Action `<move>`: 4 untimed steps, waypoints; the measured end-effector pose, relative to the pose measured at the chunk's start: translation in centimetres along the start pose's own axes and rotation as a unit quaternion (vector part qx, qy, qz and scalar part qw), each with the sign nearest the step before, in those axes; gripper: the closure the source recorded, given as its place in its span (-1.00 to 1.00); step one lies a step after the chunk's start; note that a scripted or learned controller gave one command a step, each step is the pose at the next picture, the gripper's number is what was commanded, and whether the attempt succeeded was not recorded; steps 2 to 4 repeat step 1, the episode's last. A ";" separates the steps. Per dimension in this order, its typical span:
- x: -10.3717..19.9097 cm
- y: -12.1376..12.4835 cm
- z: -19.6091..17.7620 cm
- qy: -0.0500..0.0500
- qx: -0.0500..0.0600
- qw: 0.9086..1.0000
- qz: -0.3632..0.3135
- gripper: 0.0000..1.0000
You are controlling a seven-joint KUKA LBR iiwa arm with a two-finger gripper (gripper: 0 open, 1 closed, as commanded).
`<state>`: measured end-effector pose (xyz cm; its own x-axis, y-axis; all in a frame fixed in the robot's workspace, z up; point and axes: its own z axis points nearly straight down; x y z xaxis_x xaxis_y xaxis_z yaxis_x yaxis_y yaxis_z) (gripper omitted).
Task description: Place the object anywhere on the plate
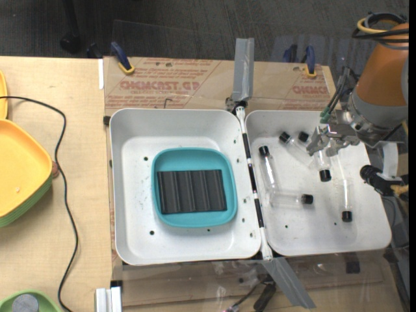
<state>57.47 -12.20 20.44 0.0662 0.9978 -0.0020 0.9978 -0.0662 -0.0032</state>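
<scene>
Far left: a stack of yellow dishes (19, 174) sits on the pale wooden tabletop (71, 239), cut off by the edge, with a black cable (65, 194) looping past it toward the front.
Front left corner: a greenish rim with a grey disc (23, 302), only partly seen.
Floor behind: dark carpet, with the wheeled foot of a chair (78, 41) at the top left.
Backing: a brown cardboard sheet (169, 83) lies under both bins, held by blue-and-yellow clamps (121, 56) at its rear edge.
Left bin (130, 233): white and shallow; a teal plate (194, 188) sits near its middle, carrying a dark ribbed insert.
Divider: a grey metal strip (244, 70) stands up behind the seam where the two bins meet.
Right bin (364, 239): holds several clear tubes with black caps, scattered apart; one long tube (267, 168) lies along the left wall, another tube (344, 197) toward the right, short ones near the back.
Task's thing: the tubes are all in the right bin, none on the plate.
End effector (325, 149): low over the rear right of the right bin, just above a capped tube (324, 173); I cannot tell how its fingers stand.
Arm (383, 77): grey with an orange band, coming in from the right.
</scene>
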 end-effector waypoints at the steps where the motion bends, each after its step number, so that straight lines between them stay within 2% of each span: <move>1: 0.0 0.0 0.0 0.000 0.000 1.000 0.000 -1.00; 4: 0.0 0.0 0.0 0.000 0.000 1.000 0.000 -1.00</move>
